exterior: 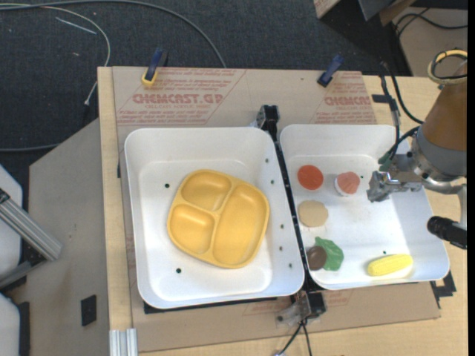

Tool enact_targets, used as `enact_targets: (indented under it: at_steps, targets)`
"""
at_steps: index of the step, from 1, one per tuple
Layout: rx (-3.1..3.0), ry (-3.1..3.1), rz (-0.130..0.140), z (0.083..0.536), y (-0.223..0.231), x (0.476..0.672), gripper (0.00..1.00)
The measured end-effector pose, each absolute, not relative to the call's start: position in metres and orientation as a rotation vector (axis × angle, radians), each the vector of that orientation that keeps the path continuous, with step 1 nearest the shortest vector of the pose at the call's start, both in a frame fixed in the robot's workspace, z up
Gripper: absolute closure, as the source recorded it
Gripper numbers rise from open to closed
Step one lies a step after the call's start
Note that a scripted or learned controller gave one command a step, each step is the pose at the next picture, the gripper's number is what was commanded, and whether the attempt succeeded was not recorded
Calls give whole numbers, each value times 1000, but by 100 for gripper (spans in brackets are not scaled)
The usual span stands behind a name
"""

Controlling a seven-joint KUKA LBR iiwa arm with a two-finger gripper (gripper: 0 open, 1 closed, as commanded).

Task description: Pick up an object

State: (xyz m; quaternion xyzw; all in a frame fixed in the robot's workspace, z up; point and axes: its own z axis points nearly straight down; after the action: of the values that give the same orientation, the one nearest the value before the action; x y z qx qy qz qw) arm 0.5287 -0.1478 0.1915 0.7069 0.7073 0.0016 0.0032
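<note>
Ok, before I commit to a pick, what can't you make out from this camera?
Camera view:
- How high the gripper sits above the floor of the right bin: the slanted overhead angle hides it.
- The full shape of the brown piece: the green piece partly covers it.
- The rest of the arm: cut off by the right edge.
- What the yellow item is: too small to identify.
</note>
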Motion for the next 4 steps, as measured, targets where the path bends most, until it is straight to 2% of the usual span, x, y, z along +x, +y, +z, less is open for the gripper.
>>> enact_targets:
  at_steps: [1, 2, 4]
  targets:
    - [2218, 2221, 3, 203, -148, 530, 100]
    - [2218, 2231, 2, 198, -95, 530, 100]
    - [2215, 2229, 4, 218, 11, 533, 100]
